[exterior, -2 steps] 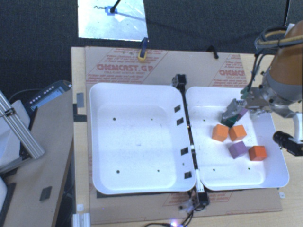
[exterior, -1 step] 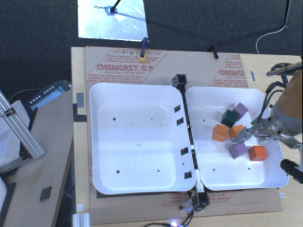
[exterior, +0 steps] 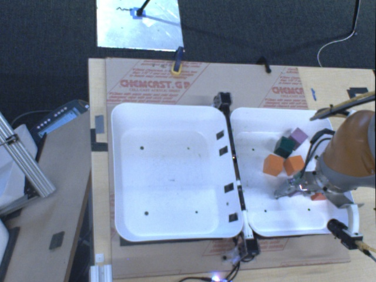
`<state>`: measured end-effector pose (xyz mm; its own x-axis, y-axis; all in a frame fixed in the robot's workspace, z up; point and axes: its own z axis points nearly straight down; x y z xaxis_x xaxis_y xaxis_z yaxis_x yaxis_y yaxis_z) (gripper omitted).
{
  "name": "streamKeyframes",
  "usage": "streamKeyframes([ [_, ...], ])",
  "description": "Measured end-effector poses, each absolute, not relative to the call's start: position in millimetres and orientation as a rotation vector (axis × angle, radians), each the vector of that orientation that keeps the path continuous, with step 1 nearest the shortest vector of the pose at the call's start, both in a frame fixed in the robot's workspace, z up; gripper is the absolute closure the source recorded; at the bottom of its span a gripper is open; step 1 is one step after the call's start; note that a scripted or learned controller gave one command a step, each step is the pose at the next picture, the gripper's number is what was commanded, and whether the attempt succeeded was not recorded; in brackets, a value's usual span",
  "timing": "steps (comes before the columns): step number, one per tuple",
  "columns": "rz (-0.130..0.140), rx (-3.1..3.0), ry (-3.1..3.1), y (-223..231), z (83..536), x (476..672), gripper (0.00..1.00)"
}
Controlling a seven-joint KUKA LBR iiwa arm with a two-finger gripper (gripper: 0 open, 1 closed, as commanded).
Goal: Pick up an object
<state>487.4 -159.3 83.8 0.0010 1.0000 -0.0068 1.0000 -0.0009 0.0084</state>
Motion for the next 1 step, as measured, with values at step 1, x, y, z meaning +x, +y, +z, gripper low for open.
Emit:
streamKeyframes([
  [1,0.007,2.207,2.228,-123.7,85.3,556.6,0.00],
])
